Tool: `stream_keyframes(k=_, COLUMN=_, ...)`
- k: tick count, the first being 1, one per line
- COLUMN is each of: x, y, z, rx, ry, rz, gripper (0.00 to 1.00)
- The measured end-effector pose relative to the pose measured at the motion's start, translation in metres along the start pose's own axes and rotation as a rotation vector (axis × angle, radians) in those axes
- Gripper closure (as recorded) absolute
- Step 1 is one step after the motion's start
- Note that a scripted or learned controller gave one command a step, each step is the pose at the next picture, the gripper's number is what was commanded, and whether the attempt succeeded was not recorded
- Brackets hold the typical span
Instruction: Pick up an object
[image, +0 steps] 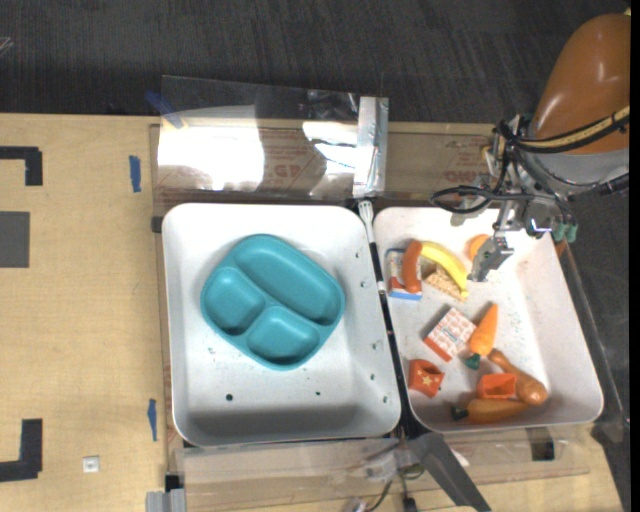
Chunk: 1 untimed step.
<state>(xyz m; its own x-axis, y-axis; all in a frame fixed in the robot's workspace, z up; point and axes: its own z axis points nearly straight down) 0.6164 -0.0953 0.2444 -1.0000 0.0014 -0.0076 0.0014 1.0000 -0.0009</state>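
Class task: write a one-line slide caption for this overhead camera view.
Robot claw hangs over the right white bin of toy food; a teal divided plastic plate lies in the left.

Robot lab, taped bench (80, 300), white bins (190, 300)

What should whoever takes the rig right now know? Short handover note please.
Hand: low over the back of the right bin, next to the banana; nothing visibly held, finger state unclear.
Things: banana, carrot, small printed box and other toy food all lie in the right bin. Left bin has the teal divided plate.
Done: nothing lifted yet.
Left: grasp one object and raise it.
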Motion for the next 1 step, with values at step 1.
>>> stream_keyframes(k=1, x=0.0653, y=-0.0324, z=0.1386, rx=0.000, ry=-0.002, rz=0.178, gripper=0.00)
